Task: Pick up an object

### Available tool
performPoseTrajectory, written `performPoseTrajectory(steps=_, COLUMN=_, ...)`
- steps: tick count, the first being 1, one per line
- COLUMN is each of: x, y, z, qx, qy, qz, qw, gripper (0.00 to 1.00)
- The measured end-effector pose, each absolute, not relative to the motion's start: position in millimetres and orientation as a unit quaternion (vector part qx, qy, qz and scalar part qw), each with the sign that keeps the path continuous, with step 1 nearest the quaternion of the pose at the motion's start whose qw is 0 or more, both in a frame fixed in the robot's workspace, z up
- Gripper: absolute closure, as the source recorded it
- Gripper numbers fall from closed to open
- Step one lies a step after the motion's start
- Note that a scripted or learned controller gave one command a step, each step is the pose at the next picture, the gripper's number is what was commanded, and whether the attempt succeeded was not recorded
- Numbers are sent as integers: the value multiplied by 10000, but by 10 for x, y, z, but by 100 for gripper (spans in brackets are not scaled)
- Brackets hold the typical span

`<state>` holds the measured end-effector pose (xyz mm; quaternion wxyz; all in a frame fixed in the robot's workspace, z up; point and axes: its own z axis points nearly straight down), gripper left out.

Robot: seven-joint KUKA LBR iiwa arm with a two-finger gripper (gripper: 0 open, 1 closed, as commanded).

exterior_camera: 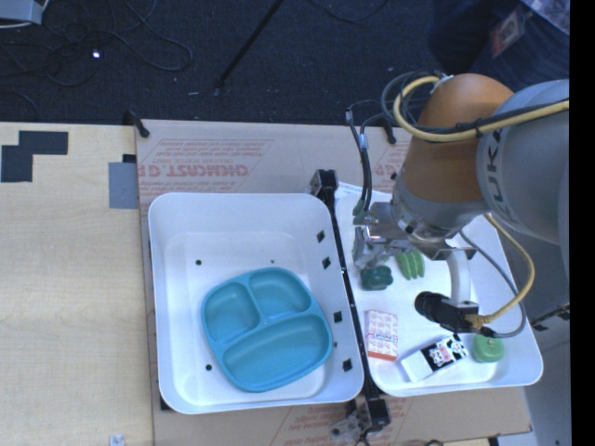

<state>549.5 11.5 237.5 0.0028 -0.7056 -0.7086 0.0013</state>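
Note:
My gripper (pixel 374 249) hangs low in the right bin (pixel 521 365), near its left wall. A small dark green object (pixel 376 276) lies directly under it, touching or nearly touching its tip. A light green ribbed piece (pixel 410 265) sits just to the right of the gripper. Nearer the front lie an orange and white packet (pixel 381 333), a white and black box (pixel 435 357) and a round green object (pixel 487 348). The arm's body hides the far part of this bin.
The left bin (pixel 177 249) holds a blue divided plate (pixel 268 327) toward its front right. A black divider (pixel 337 277) with clips runs between the two bins. Cardboard lies under both bins, and a wooden bench top extends to the left.

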Motion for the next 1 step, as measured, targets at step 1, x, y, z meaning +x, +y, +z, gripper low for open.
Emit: performPoseTrajectory(steps=1, x=5588, y=627, z=2445, qx=-7054, qy=-7088, qz=4, qw=14, gripper=100)
